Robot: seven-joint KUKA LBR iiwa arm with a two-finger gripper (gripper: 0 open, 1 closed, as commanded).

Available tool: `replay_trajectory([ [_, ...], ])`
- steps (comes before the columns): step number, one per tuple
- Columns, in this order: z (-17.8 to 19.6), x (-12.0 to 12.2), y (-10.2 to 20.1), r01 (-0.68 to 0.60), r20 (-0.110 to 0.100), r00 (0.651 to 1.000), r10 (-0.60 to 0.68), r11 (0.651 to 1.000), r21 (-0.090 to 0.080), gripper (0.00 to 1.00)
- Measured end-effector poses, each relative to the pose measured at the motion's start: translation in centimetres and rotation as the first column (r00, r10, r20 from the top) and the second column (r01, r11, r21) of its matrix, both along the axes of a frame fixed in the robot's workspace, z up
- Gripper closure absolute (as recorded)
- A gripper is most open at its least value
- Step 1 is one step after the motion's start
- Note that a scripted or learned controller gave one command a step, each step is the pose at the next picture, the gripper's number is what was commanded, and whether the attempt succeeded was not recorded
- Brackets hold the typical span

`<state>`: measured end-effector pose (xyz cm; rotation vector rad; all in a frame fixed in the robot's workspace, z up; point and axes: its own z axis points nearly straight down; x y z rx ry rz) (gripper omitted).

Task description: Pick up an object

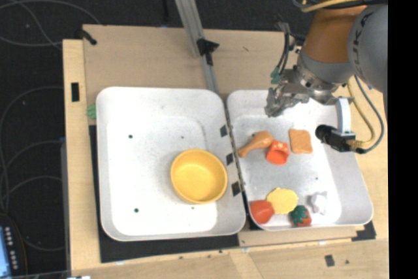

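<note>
I hover my gripper [279, 103], grip state unclear, above the chicken leg [255, 143]; approaching, next I must descend.

Grey arm [339, 29] from the right; wrist bent downward, tip low

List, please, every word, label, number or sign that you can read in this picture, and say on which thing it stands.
There is none that can be read.
The two shallow white plastic bins, the round yellow bowl and the small toy foods show no print.
The grey and orange arm shows no legible marking at this size.
</note>
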<state>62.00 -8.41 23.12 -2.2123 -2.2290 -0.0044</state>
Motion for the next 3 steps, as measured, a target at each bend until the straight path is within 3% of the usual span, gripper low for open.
replay_trajectory([
  [2, 0.8, -5.5, 9.6, -0.001, -0.002, 1.0, 0.001, 1.0, 0.0, 1.0],
  [3, 1.7, -6.7, 14.3, -0.001, -0.001, 1.0, 0.001, 1.0, 0.0, 1.0],
])
